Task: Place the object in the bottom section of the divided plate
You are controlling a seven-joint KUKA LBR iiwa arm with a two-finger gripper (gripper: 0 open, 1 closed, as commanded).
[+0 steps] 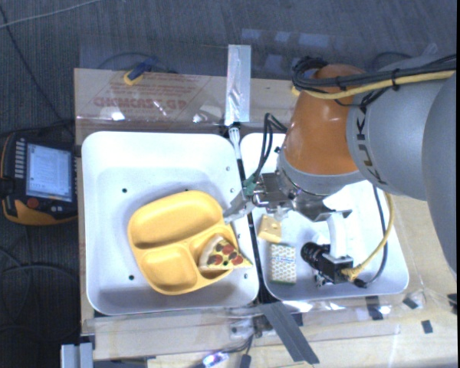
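A dark grey carpet (138,21) lies around a wooden bench (100,98), and on the bench two shallow white bins sit side by side. A handheld control screen (42,176) with an orange-and-black casing rests on the carpet just off the bench's left edge, and a sheet of clear plastic (149,98) lies across the bench's far side.

The left bin (111,156) carries a yellow divided plate (185,240), set toward the bin's near right corner. A toy pizza slice (221,253) lies in the plate's small section at its lower right, close to the wall between the bins.

In the right bin (395,271), a small yellow wedge like a piece of cheese (271,228) sits near the bin's left edge. Just beside it, toward the near edge, lies a small pale packet with a dotted pattern (282,263). A black part with a yellow cable (326,261) hangs over the middle of this bin.

The grey arm (414,129) with its orange band (322,125) comes in from the right and covers the far half of the right bin. The gripper (270,199) hangs over the wall between the bins, just above the cheese wedge; whether it is spread or closed cannot be told from this angle.
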